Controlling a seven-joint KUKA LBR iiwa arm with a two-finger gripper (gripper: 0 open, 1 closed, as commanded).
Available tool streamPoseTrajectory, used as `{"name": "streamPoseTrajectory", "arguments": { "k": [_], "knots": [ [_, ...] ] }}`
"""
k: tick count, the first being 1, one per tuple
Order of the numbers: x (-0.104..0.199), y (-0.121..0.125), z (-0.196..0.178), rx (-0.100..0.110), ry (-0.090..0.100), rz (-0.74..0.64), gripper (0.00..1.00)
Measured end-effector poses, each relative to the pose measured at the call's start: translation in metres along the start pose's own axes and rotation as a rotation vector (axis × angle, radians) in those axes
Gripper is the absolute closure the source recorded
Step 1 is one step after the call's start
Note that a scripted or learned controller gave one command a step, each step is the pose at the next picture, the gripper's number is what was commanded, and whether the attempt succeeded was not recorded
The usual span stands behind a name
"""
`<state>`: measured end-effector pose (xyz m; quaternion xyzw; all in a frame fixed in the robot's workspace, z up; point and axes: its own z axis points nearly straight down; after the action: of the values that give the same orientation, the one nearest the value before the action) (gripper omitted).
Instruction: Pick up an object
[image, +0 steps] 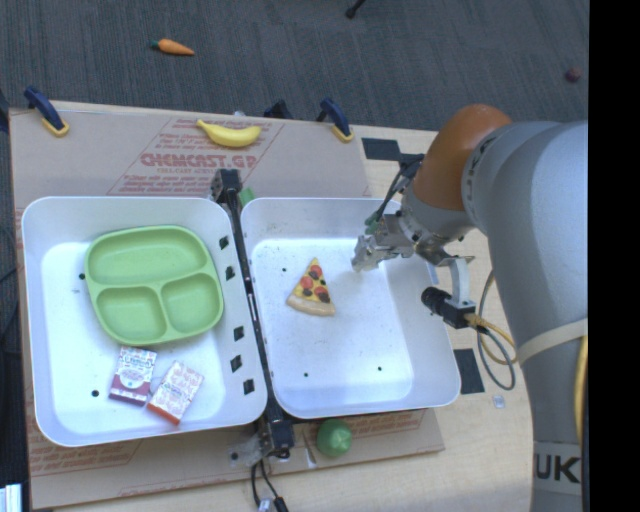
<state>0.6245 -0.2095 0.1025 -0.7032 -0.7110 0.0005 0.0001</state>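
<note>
Pincer (368, 252): above right bin (430, 370), nothing visibly held; open or closed, cannot tell.
Pizza slice (313, 290): flat, thin; closing fingers may slide over it.

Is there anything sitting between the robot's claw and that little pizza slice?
No. In the camera view, only bare white floor of the right bin separates the gripper from the pizza slice, which lies to its lower left.
</note>
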Motion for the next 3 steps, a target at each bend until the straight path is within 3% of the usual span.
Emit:
{"name": "streamPoseTrajectory", "arguments": {
  "k": [1, 3],
  "knots": [
    [0.0, 0.0, 0.0, 0.0, 0.0, 0.0, 0.0],
    [-0.001, -0.044, 0.0, 0.003, 0.0, 0.005, 0.0]
  ]
}}
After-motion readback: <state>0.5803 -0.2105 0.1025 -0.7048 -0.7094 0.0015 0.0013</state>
